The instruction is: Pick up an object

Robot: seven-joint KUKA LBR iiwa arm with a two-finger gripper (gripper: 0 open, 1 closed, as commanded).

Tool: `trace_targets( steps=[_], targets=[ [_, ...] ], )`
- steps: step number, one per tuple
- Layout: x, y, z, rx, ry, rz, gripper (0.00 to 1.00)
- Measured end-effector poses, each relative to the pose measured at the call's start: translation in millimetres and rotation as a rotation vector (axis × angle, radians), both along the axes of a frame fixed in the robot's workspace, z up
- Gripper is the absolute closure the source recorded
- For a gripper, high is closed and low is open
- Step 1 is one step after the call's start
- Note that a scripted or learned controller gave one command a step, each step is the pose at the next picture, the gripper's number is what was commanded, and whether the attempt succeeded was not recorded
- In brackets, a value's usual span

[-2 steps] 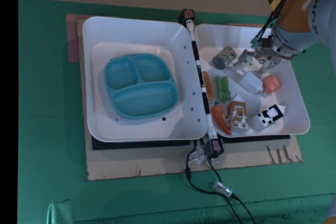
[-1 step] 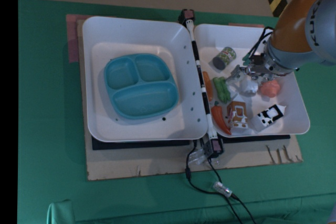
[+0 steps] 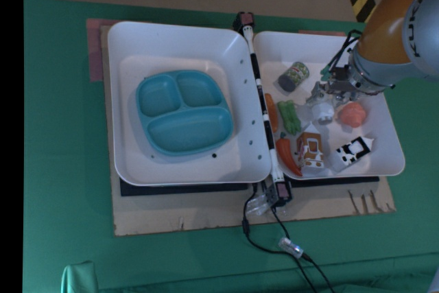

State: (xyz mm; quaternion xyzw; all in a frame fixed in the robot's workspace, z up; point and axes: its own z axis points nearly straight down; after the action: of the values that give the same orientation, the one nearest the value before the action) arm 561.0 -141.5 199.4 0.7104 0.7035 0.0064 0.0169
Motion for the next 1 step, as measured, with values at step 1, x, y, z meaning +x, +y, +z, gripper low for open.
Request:
trace_targets(
  steps=[1],
  targets=[
    [-6.1,-17.6,101.4,0.010,0.028,0.004,1.00]
  ],
)
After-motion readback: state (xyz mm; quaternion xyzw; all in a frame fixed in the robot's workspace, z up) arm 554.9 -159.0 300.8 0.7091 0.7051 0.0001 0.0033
